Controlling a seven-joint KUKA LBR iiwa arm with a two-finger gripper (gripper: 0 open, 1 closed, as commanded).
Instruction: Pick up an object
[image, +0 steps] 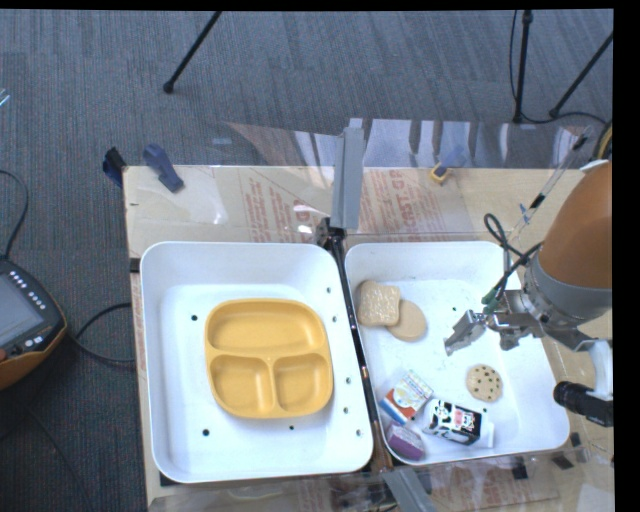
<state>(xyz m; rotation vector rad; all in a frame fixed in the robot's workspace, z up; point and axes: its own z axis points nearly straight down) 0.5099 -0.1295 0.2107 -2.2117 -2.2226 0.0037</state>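
- While the gripper (462, 335) hangs with fingers apart and nothing between them, a low descent risks scraping the right bin (530, 262).
- The cookie (484, 382) lies flat just beside it; fingertips may slide over it.
- The cartons (440, 410) crowd together; a grab may jam.

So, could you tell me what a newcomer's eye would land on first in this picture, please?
Probably the yellow divided tray, lying alone in the left bin. Next comes the grey and orange arm reaching in from the right, its gripper above the right bin, between the two flat pieces by the dividing wall and a chocolate-chip cookie. Small cartons cluster near that bin's front edge.
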